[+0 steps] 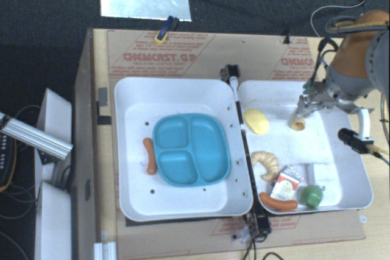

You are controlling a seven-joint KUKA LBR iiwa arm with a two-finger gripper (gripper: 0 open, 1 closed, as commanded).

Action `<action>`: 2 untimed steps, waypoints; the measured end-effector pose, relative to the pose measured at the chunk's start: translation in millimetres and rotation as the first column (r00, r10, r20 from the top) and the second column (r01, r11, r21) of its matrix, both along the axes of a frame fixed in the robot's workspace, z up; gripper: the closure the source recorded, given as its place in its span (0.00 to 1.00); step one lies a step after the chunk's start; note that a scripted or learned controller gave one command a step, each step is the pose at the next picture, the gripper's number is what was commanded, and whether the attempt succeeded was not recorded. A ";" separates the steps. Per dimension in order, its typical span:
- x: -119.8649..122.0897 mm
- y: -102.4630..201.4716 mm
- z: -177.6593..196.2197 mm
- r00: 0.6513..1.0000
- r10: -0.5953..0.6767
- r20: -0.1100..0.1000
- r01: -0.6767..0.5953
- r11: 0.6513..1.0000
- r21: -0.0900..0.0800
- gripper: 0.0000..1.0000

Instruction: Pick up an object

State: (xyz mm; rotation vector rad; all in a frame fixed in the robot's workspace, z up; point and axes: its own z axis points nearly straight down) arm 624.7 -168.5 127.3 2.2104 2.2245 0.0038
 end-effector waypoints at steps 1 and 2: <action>-15.9 -20.0 -16.8 1.000 -0.005 -0.003 0.005 1.000 0.001 1.00; -24.3 -38.4 -34.6 1.000 -0.005 -0.004 0.005 1.000 0.001 1.00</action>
